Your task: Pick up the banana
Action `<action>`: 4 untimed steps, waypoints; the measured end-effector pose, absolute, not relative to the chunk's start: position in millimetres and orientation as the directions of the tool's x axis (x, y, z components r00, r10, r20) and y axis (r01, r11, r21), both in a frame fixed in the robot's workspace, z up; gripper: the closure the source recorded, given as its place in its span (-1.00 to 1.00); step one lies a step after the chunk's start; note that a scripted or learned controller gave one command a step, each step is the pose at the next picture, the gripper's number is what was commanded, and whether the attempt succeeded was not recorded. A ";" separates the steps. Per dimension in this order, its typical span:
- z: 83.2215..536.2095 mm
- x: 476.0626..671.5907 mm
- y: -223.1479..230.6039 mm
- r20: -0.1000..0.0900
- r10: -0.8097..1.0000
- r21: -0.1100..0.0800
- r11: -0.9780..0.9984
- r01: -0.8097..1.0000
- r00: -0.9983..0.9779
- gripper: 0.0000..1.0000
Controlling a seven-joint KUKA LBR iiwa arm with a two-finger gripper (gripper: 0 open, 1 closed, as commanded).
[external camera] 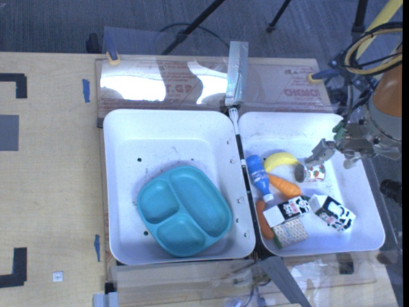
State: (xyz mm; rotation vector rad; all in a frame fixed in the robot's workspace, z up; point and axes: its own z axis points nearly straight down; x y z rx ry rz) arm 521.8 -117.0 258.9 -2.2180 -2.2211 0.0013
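While the fingers (pixel 317 153) hang spread above the right bin (pixel 364 190), I see pale wooden counter (pixel 45 171) left, grey carpet (pixel 160 2) above.

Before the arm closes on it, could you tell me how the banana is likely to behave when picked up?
The banana looks curved and smooth, so it may slip or swivel between fingers. It lies against the blue bottle and carrot, so these may shift.
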 end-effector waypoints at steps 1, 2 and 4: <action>231.3 584.5 -187.2 -0.001 0.987 0.002 -0.159 0.987 0.159 -1.00; 105.4 563.6 -199.9 0.002 0.983 0.004 -0.183 0.983 0.183 -1.00; 115.1 622.1 -171.1 0.000 0.991 0.001 0.136 0.991 -0.136 -1.00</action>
